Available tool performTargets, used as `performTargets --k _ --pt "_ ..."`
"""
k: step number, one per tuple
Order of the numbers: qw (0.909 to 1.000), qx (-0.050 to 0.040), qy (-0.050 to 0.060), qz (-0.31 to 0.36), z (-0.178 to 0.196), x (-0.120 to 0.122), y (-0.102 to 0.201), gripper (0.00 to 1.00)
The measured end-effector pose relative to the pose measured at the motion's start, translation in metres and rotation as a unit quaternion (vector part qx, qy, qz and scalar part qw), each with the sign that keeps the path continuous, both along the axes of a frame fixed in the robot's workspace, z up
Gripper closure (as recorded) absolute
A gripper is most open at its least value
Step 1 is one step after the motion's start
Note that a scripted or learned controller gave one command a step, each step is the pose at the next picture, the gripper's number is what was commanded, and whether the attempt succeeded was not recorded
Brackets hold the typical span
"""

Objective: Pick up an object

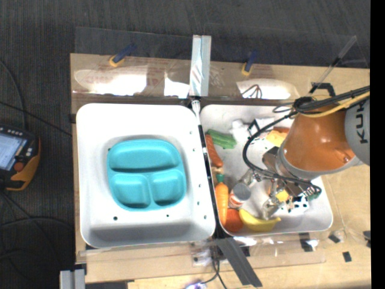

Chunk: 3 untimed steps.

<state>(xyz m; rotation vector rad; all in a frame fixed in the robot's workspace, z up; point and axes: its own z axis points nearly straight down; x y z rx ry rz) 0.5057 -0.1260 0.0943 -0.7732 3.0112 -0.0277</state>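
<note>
yellow banana nearest, against the front wall of the right bin, touching the carrot. hovering just above it, jaws; open or closed, cannot tell. best bet: descend squarely over the banana's middle, clear of the carrot.

Robotics lab: wooden surface on dark carpet, industrial arm with loose cabling, two white bins clamped onto it, teach pendant on the floor left of the bins.
</note>
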Motion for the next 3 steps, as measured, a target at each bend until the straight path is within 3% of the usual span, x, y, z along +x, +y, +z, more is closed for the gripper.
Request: performTargets --k 1,2,3 --pt "1.0000 0.0006 -0.002 -0.006 0.001 -0.002 0.002 0.00" --pt "0.9999 0.0011 0.004 0.015 -0.001 0.002 0.003 0.00" --pt "0.9996 0.0033 0.012 0.026 -0.004 0.066 -0.003 0.00"
